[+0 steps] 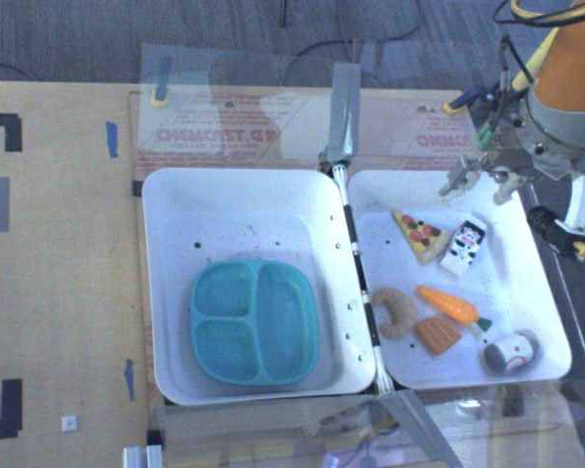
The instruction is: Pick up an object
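My gripper hangs over the back right corner of the right bin, fingers spread open with nothing between them. Just in front of it lies a small white and black carton. A toy pizza slice lies to the carton's left. Nearer the front are a brown croissant, an orange carrot, a brown waffle-like piece and a grey and white round toy.
The left bin holds a teal divided plate. A metal divider stands behind the seam between the bins. Cables run behind the arm at the top right.
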`<state>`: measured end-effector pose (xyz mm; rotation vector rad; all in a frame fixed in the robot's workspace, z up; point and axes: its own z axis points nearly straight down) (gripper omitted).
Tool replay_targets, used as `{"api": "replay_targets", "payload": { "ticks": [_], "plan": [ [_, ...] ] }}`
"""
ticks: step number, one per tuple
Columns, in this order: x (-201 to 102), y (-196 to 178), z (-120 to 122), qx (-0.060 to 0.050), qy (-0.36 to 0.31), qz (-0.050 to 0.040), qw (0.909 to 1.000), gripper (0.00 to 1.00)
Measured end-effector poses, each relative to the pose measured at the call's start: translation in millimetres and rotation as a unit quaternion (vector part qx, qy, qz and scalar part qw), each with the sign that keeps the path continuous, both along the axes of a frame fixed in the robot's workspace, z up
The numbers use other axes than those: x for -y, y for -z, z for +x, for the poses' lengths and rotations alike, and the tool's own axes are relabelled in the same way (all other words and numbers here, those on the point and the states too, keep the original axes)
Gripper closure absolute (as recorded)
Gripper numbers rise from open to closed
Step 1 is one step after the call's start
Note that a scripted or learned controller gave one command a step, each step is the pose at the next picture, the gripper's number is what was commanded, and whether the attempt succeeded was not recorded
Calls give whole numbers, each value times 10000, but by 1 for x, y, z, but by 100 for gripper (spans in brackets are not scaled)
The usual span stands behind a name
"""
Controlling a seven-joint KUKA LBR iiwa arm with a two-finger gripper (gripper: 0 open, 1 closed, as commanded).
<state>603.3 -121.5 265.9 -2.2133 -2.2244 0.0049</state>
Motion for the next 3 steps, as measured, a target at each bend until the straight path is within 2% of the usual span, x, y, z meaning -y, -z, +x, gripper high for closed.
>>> {"api": "replay_targets", "payload": {
  "ticks": [1,2,3],
  "plan": [
    [9,172,46,8,-336,3,9994,0],
    [12,178,-20,64,-196,2,9998,0],
    [15,172,-20,63,-165,6,9998,100]
  ]
}}
